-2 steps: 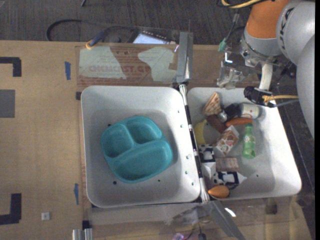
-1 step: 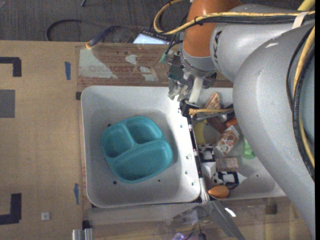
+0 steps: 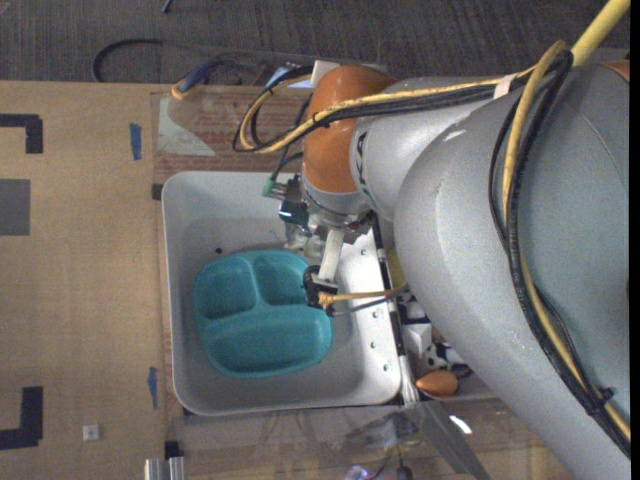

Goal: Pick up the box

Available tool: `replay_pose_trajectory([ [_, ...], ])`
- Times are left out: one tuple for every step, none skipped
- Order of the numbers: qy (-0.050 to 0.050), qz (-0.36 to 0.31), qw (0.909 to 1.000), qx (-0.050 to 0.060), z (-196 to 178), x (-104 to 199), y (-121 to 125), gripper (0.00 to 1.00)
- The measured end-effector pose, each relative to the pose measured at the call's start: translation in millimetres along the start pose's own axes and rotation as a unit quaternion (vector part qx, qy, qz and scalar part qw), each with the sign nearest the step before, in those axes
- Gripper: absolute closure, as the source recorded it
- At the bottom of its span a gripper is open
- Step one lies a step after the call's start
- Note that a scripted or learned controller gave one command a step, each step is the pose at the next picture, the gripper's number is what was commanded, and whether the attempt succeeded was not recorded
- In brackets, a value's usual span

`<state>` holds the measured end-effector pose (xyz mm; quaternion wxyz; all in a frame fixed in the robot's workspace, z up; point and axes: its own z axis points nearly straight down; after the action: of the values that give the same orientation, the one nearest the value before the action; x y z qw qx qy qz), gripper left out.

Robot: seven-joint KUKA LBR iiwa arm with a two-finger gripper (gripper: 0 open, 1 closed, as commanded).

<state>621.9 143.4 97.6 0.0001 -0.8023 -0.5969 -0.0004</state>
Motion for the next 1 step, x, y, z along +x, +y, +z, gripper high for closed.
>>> replay_pose_trajectory([
  [-0.001,0.098,0.9952,0.000,-259.9,-25.9,4.0,1.00],
])
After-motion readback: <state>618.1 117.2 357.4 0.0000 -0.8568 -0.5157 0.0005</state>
